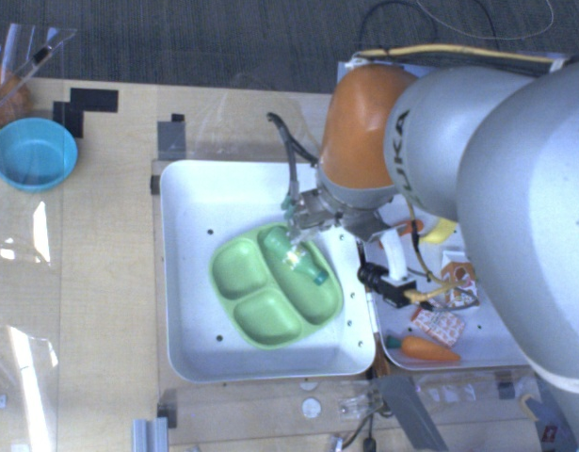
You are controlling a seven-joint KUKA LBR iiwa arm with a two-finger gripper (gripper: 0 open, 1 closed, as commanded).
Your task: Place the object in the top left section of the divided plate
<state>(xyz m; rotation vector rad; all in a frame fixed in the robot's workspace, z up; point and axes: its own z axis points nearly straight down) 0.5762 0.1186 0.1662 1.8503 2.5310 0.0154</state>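
the jaws (297, 226) hang low over the green divided plate (234, 273), at the end of the grey arm that comes in under its orange band (364, 130). whether they are spread or pressed together i cannot tell; the wrist body hides the tips. just below and a touch outward from them lies a small teal bottle (305, 262), pale and see-through, stretched along the plate's long section with one end up toward the jaws. it seems to lie in the plate and not in a pinch, though glare on it makes that hard to be sure of.

by its look the bottle is light, stiff plastic, smooth and round, so it would likely roll or squirt out of a loose pinch. the fair hold is across its middle, jaws square to its long axis, closing gently; a grip near either end would tip it.

further out from the jaws, the plate's two smaller sections sit on the far side of the bottle, away from the arm. the plate rests in the left white bin (190, 252). behind the jaws, under the arm, the other bin (477, 351) holds a carrot (428, 348), a patterned packet (442, 325) and some yellow and white bits. well away across the desk (91, 299), a blue bowl (33, 153) stands by the far corner.
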